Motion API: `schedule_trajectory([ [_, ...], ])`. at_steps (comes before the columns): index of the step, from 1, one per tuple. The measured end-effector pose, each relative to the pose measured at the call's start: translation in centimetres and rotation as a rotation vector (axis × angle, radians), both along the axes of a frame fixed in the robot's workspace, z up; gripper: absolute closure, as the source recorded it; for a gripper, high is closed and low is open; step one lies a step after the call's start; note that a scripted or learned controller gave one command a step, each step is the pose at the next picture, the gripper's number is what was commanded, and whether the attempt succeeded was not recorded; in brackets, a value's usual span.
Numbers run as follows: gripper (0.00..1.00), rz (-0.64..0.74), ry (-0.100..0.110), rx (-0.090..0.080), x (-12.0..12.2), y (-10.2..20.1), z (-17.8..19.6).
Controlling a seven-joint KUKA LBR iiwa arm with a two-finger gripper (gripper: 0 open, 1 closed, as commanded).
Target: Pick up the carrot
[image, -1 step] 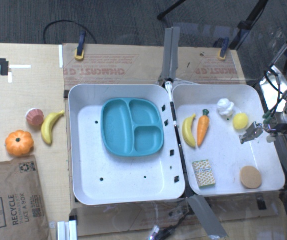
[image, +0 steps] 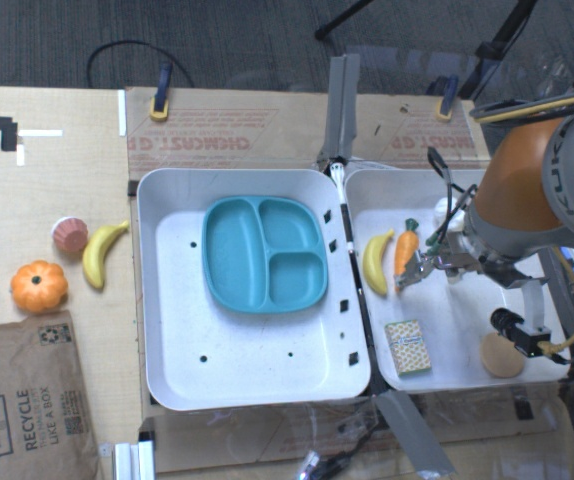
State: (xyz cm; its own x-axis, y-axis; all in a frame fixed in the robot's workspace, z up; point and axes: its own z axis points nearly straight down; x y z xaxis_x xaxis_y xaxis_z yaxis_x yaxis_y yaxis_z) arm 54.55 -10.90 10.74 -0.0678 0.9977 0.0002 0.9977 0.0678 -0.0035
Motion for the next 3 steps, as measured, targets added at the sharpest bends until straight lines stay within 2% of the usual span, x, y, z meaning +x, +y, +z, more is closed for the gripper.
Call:
schedule_trajectory([
  [1, 0.0, 0.11, -0.003, -0.001, 5.1, -0.6, -1.6],
  [2, 1.0, 0.108, -0.003, -0.001, 5.1, -0.6, -0.8],
  [3, 1.0, 0.44, -0.004, -0.001, 4.9, 7.9, 8.4],
])
